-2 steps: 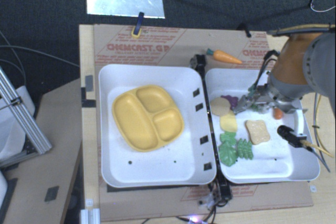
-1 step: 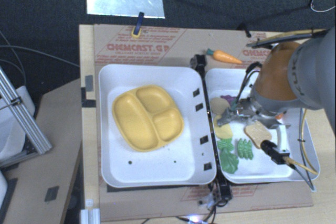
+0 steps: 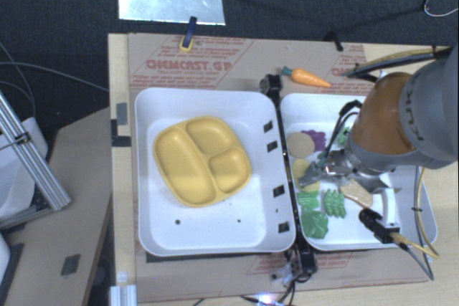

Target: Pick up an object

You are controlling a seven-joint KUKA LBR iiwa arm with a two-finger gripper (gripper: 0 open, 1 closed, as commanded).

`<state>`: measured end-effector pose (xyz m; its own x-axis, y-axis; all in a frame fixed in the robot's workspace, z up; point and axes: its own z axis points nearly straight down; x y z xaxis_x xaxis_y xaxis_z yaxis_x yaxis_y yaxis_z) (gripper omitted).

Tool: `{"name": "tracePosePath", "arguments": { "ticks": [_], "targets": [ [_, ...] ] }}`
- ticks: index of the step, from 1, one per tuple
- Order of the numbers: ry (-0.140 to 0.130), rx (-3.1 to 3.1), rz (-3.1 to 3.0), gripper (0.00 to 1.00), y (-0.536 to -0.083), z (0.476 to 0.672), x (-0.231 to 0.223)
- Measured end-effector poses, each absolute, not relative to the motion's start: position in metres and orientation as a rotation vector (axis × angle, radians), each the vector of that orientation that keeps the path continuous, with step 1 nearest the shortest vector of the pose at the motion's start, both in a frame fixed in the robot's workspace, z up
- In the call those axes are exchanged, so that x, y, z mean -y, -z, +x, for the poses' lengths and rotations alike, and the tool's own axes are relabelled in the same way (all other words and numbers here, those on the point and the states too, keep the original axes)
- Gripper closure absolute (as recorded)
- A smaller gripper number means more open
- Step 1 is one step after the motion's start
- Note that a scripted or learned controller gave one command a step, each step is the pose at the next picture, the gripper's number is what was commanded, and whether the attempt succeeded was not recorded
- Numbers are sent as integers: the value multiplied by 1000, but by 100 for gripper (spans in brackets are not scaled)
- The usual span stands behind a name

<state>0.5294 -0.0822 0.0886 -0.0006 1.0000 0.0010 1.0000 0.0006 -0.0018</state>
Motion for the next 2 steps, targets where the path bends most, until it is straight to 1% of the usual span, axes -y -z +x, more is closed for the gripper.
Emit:
{"name": "tracePosePath", "arguments": {
  "ticks": [1, 2],
  "targets": [
    [4, 2224, -2222, 100, -99, 532, 83],
    [10, 2233, -2211, 100, -189, 489, 15]
  ]
}}
